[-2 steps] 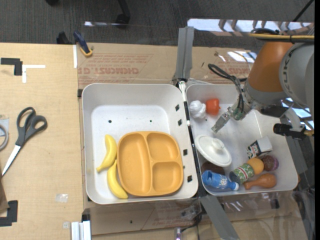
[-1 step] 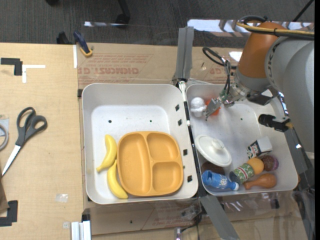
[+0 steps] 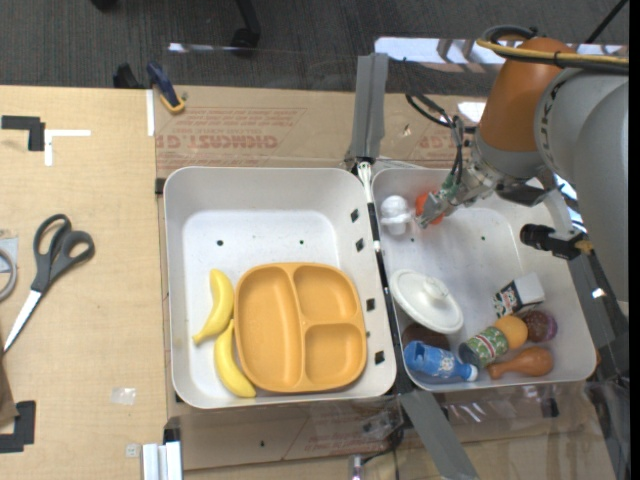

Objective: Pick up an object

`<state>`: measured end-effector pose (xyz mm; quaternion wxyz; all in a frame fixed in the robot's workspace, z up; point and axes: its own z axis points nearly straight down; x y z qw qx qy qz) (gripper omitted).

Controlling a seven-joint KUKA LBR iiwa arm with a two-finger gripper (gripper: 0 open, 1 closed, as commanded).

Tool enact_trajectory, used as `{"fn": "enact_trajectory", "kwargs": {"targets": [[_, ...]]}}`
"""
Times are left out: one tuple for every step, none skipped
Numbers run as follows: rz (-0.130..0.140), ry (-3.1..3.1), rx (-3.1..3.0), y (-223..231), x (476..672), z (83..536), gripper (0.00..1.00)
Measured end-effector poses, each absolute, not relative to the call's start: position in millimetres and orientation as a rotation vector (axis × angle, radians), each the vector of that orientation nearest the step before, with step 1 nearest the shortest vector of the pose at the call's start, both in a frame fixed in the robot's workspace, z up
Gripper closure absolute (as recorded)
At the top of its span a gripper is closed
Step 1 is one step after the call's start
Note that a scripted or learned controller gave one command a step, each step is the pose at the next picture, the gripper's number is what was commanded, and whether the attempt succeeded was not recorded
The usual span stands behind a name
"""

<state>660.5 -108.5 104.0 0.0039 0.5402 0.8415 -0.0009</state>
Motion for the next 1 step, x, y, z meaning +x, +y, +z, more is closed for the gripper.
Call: {"fn": "enact_trajectory", "kwargs": {"targets": [[-0.001, 2.555, 1.825, -71.5, 659.3, 206.2, 1.0]]}}
